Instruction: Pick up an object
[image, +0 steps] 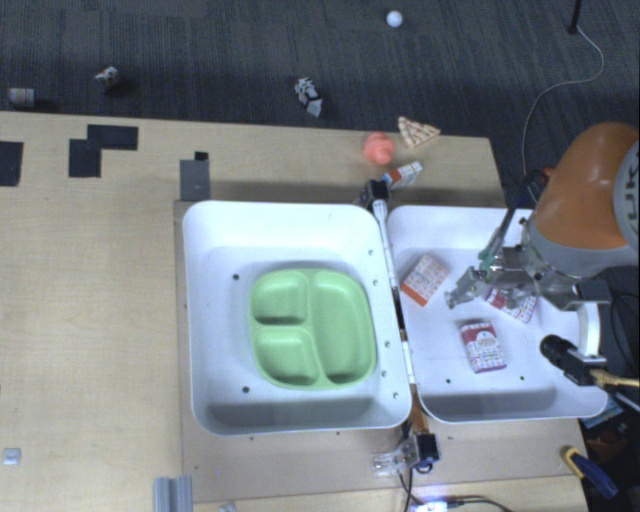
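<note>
Here fingers (470, 291) | state unclear, blurred | arm hides part of packet (520, 305)

Lighting is even and fairly bright from overhead, with a cool cast. The two white bins (200, 300) show mild glare along their rims, strongest at 12 o'clock. Soft shadow lies inside the left bin's wall at 6 o'clock. The arm (590, 200) at 3 o'clock is blurred. Small objects on the dark floor (250, 50) are grainy and indistinct. Overall sharpness is modest.
</note>
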